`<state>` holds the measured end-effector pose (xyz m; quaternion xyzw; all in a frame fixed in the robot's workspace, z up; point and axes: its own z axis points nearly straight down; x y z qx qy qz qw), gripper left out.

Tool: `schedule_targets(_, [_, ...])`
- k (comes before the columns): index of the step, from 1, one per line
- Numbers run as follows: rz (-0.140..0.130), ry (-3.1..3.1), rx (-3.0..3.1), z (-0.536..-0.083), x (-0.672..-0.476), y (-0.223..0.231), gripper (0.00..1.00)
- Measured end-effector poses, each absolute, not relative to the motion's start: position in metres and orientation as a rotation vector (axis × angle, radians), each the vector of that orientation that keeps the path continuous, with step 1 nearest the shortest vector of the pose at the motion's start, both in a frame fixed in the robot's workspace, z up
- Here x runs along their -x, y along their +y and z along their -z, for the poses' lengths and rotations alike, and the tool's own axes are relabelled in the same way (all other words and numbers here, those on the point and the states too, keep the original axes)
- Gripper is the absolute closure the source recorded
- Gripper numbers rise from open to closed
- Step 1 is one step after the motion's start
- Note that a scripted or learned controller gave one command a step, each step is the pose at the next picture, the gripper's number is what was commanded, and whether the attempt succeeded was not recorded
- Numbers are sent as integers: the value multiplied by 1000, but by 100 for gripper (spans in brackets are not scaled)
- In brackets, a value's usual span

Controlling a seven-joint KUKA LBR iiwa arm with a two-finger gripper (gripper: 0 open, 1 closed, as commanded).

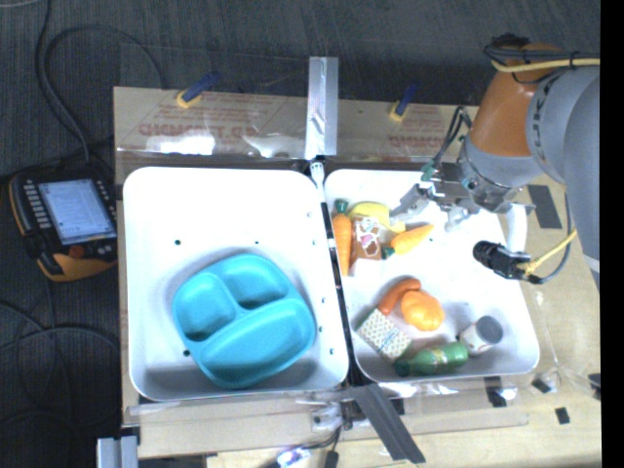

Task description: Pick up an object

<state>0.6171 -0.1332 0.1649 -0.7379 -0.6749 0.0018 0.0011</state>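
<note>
Carrot [410, 238] lies in the right bin [517, 349], just below the gripper [429, 201]. Its fingers are spread, grasping nothing. Picking remains undone.

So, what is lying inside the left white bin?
Inside the left bin lies one blue divided plate, tilted, with three compartments that hold nothing. The bin floor under the plate is covered, so anything beneath it cannot be seen.
</note>
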Motion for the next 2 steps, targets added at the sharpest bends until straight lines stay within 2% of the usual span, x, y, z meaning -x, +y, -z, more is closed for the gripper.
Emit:
schedule_targets(1, [3,-2155,2298,-89,-648,-151,0])
schedule_targets(2, [4,-2158,2297,-100,-649,-150,100])
